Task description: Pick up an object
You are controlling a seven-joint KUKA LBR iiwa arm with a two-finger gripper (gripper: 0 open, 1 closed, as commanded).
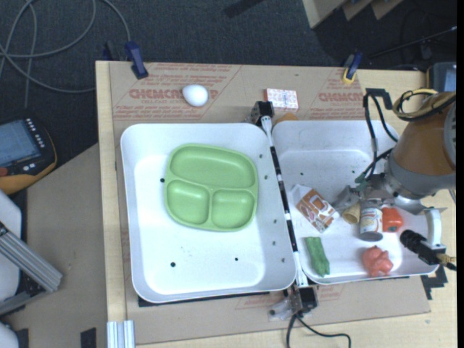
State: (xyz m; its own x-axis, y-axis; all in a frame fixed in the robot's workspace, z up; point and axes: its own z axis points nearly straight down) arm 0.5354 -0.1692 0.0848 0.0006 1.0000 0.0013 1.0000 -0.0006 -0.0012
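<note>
right now the arm [424, 154] hangs over the right bin [319, 140], its pincer [362, 198] low among the clutter; i cannot tell from up here how it is set. just beside it stands a small can [370, 222], with an orange piece [391, 219] touching it, a red lump [377, 261] nearer the front, a packet [316, 209] and a green strip [317, 256] to the side. best pick looks like the can: come straight down, centred, clear of the orange piece, then lift slowly.
</note>
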